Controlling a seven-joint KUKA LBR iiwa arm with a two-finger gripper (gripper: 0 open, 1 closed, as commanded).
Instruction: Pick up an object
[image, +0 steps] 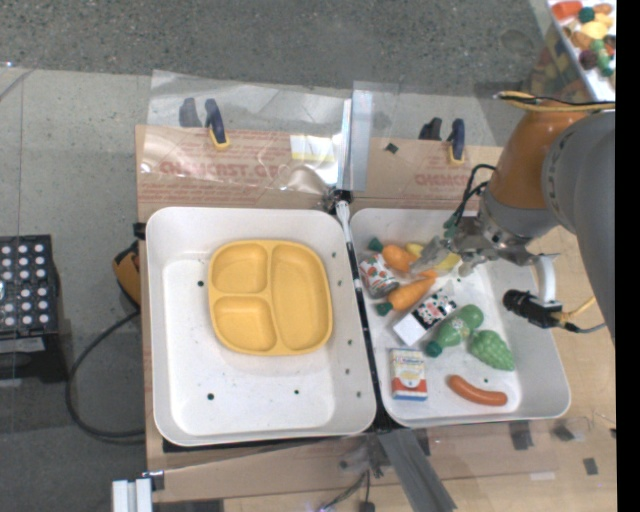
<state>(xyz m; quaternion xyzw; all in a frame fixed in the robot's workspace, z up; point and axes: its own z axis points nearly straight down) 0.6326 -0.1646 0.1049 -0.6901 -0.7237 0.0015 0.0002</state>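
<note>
Gripper (447, 252) is hovering; how wide it stands I cannot tell. Just below-left, the orange plastic carrot (413, 293) is lying, its long axis slanting toward me.

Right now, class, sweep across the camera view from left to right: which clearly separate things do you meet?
Black box → yellow divided plate in the left bin → small orange carton → red sausage → the arm's grey wrist.
</note>
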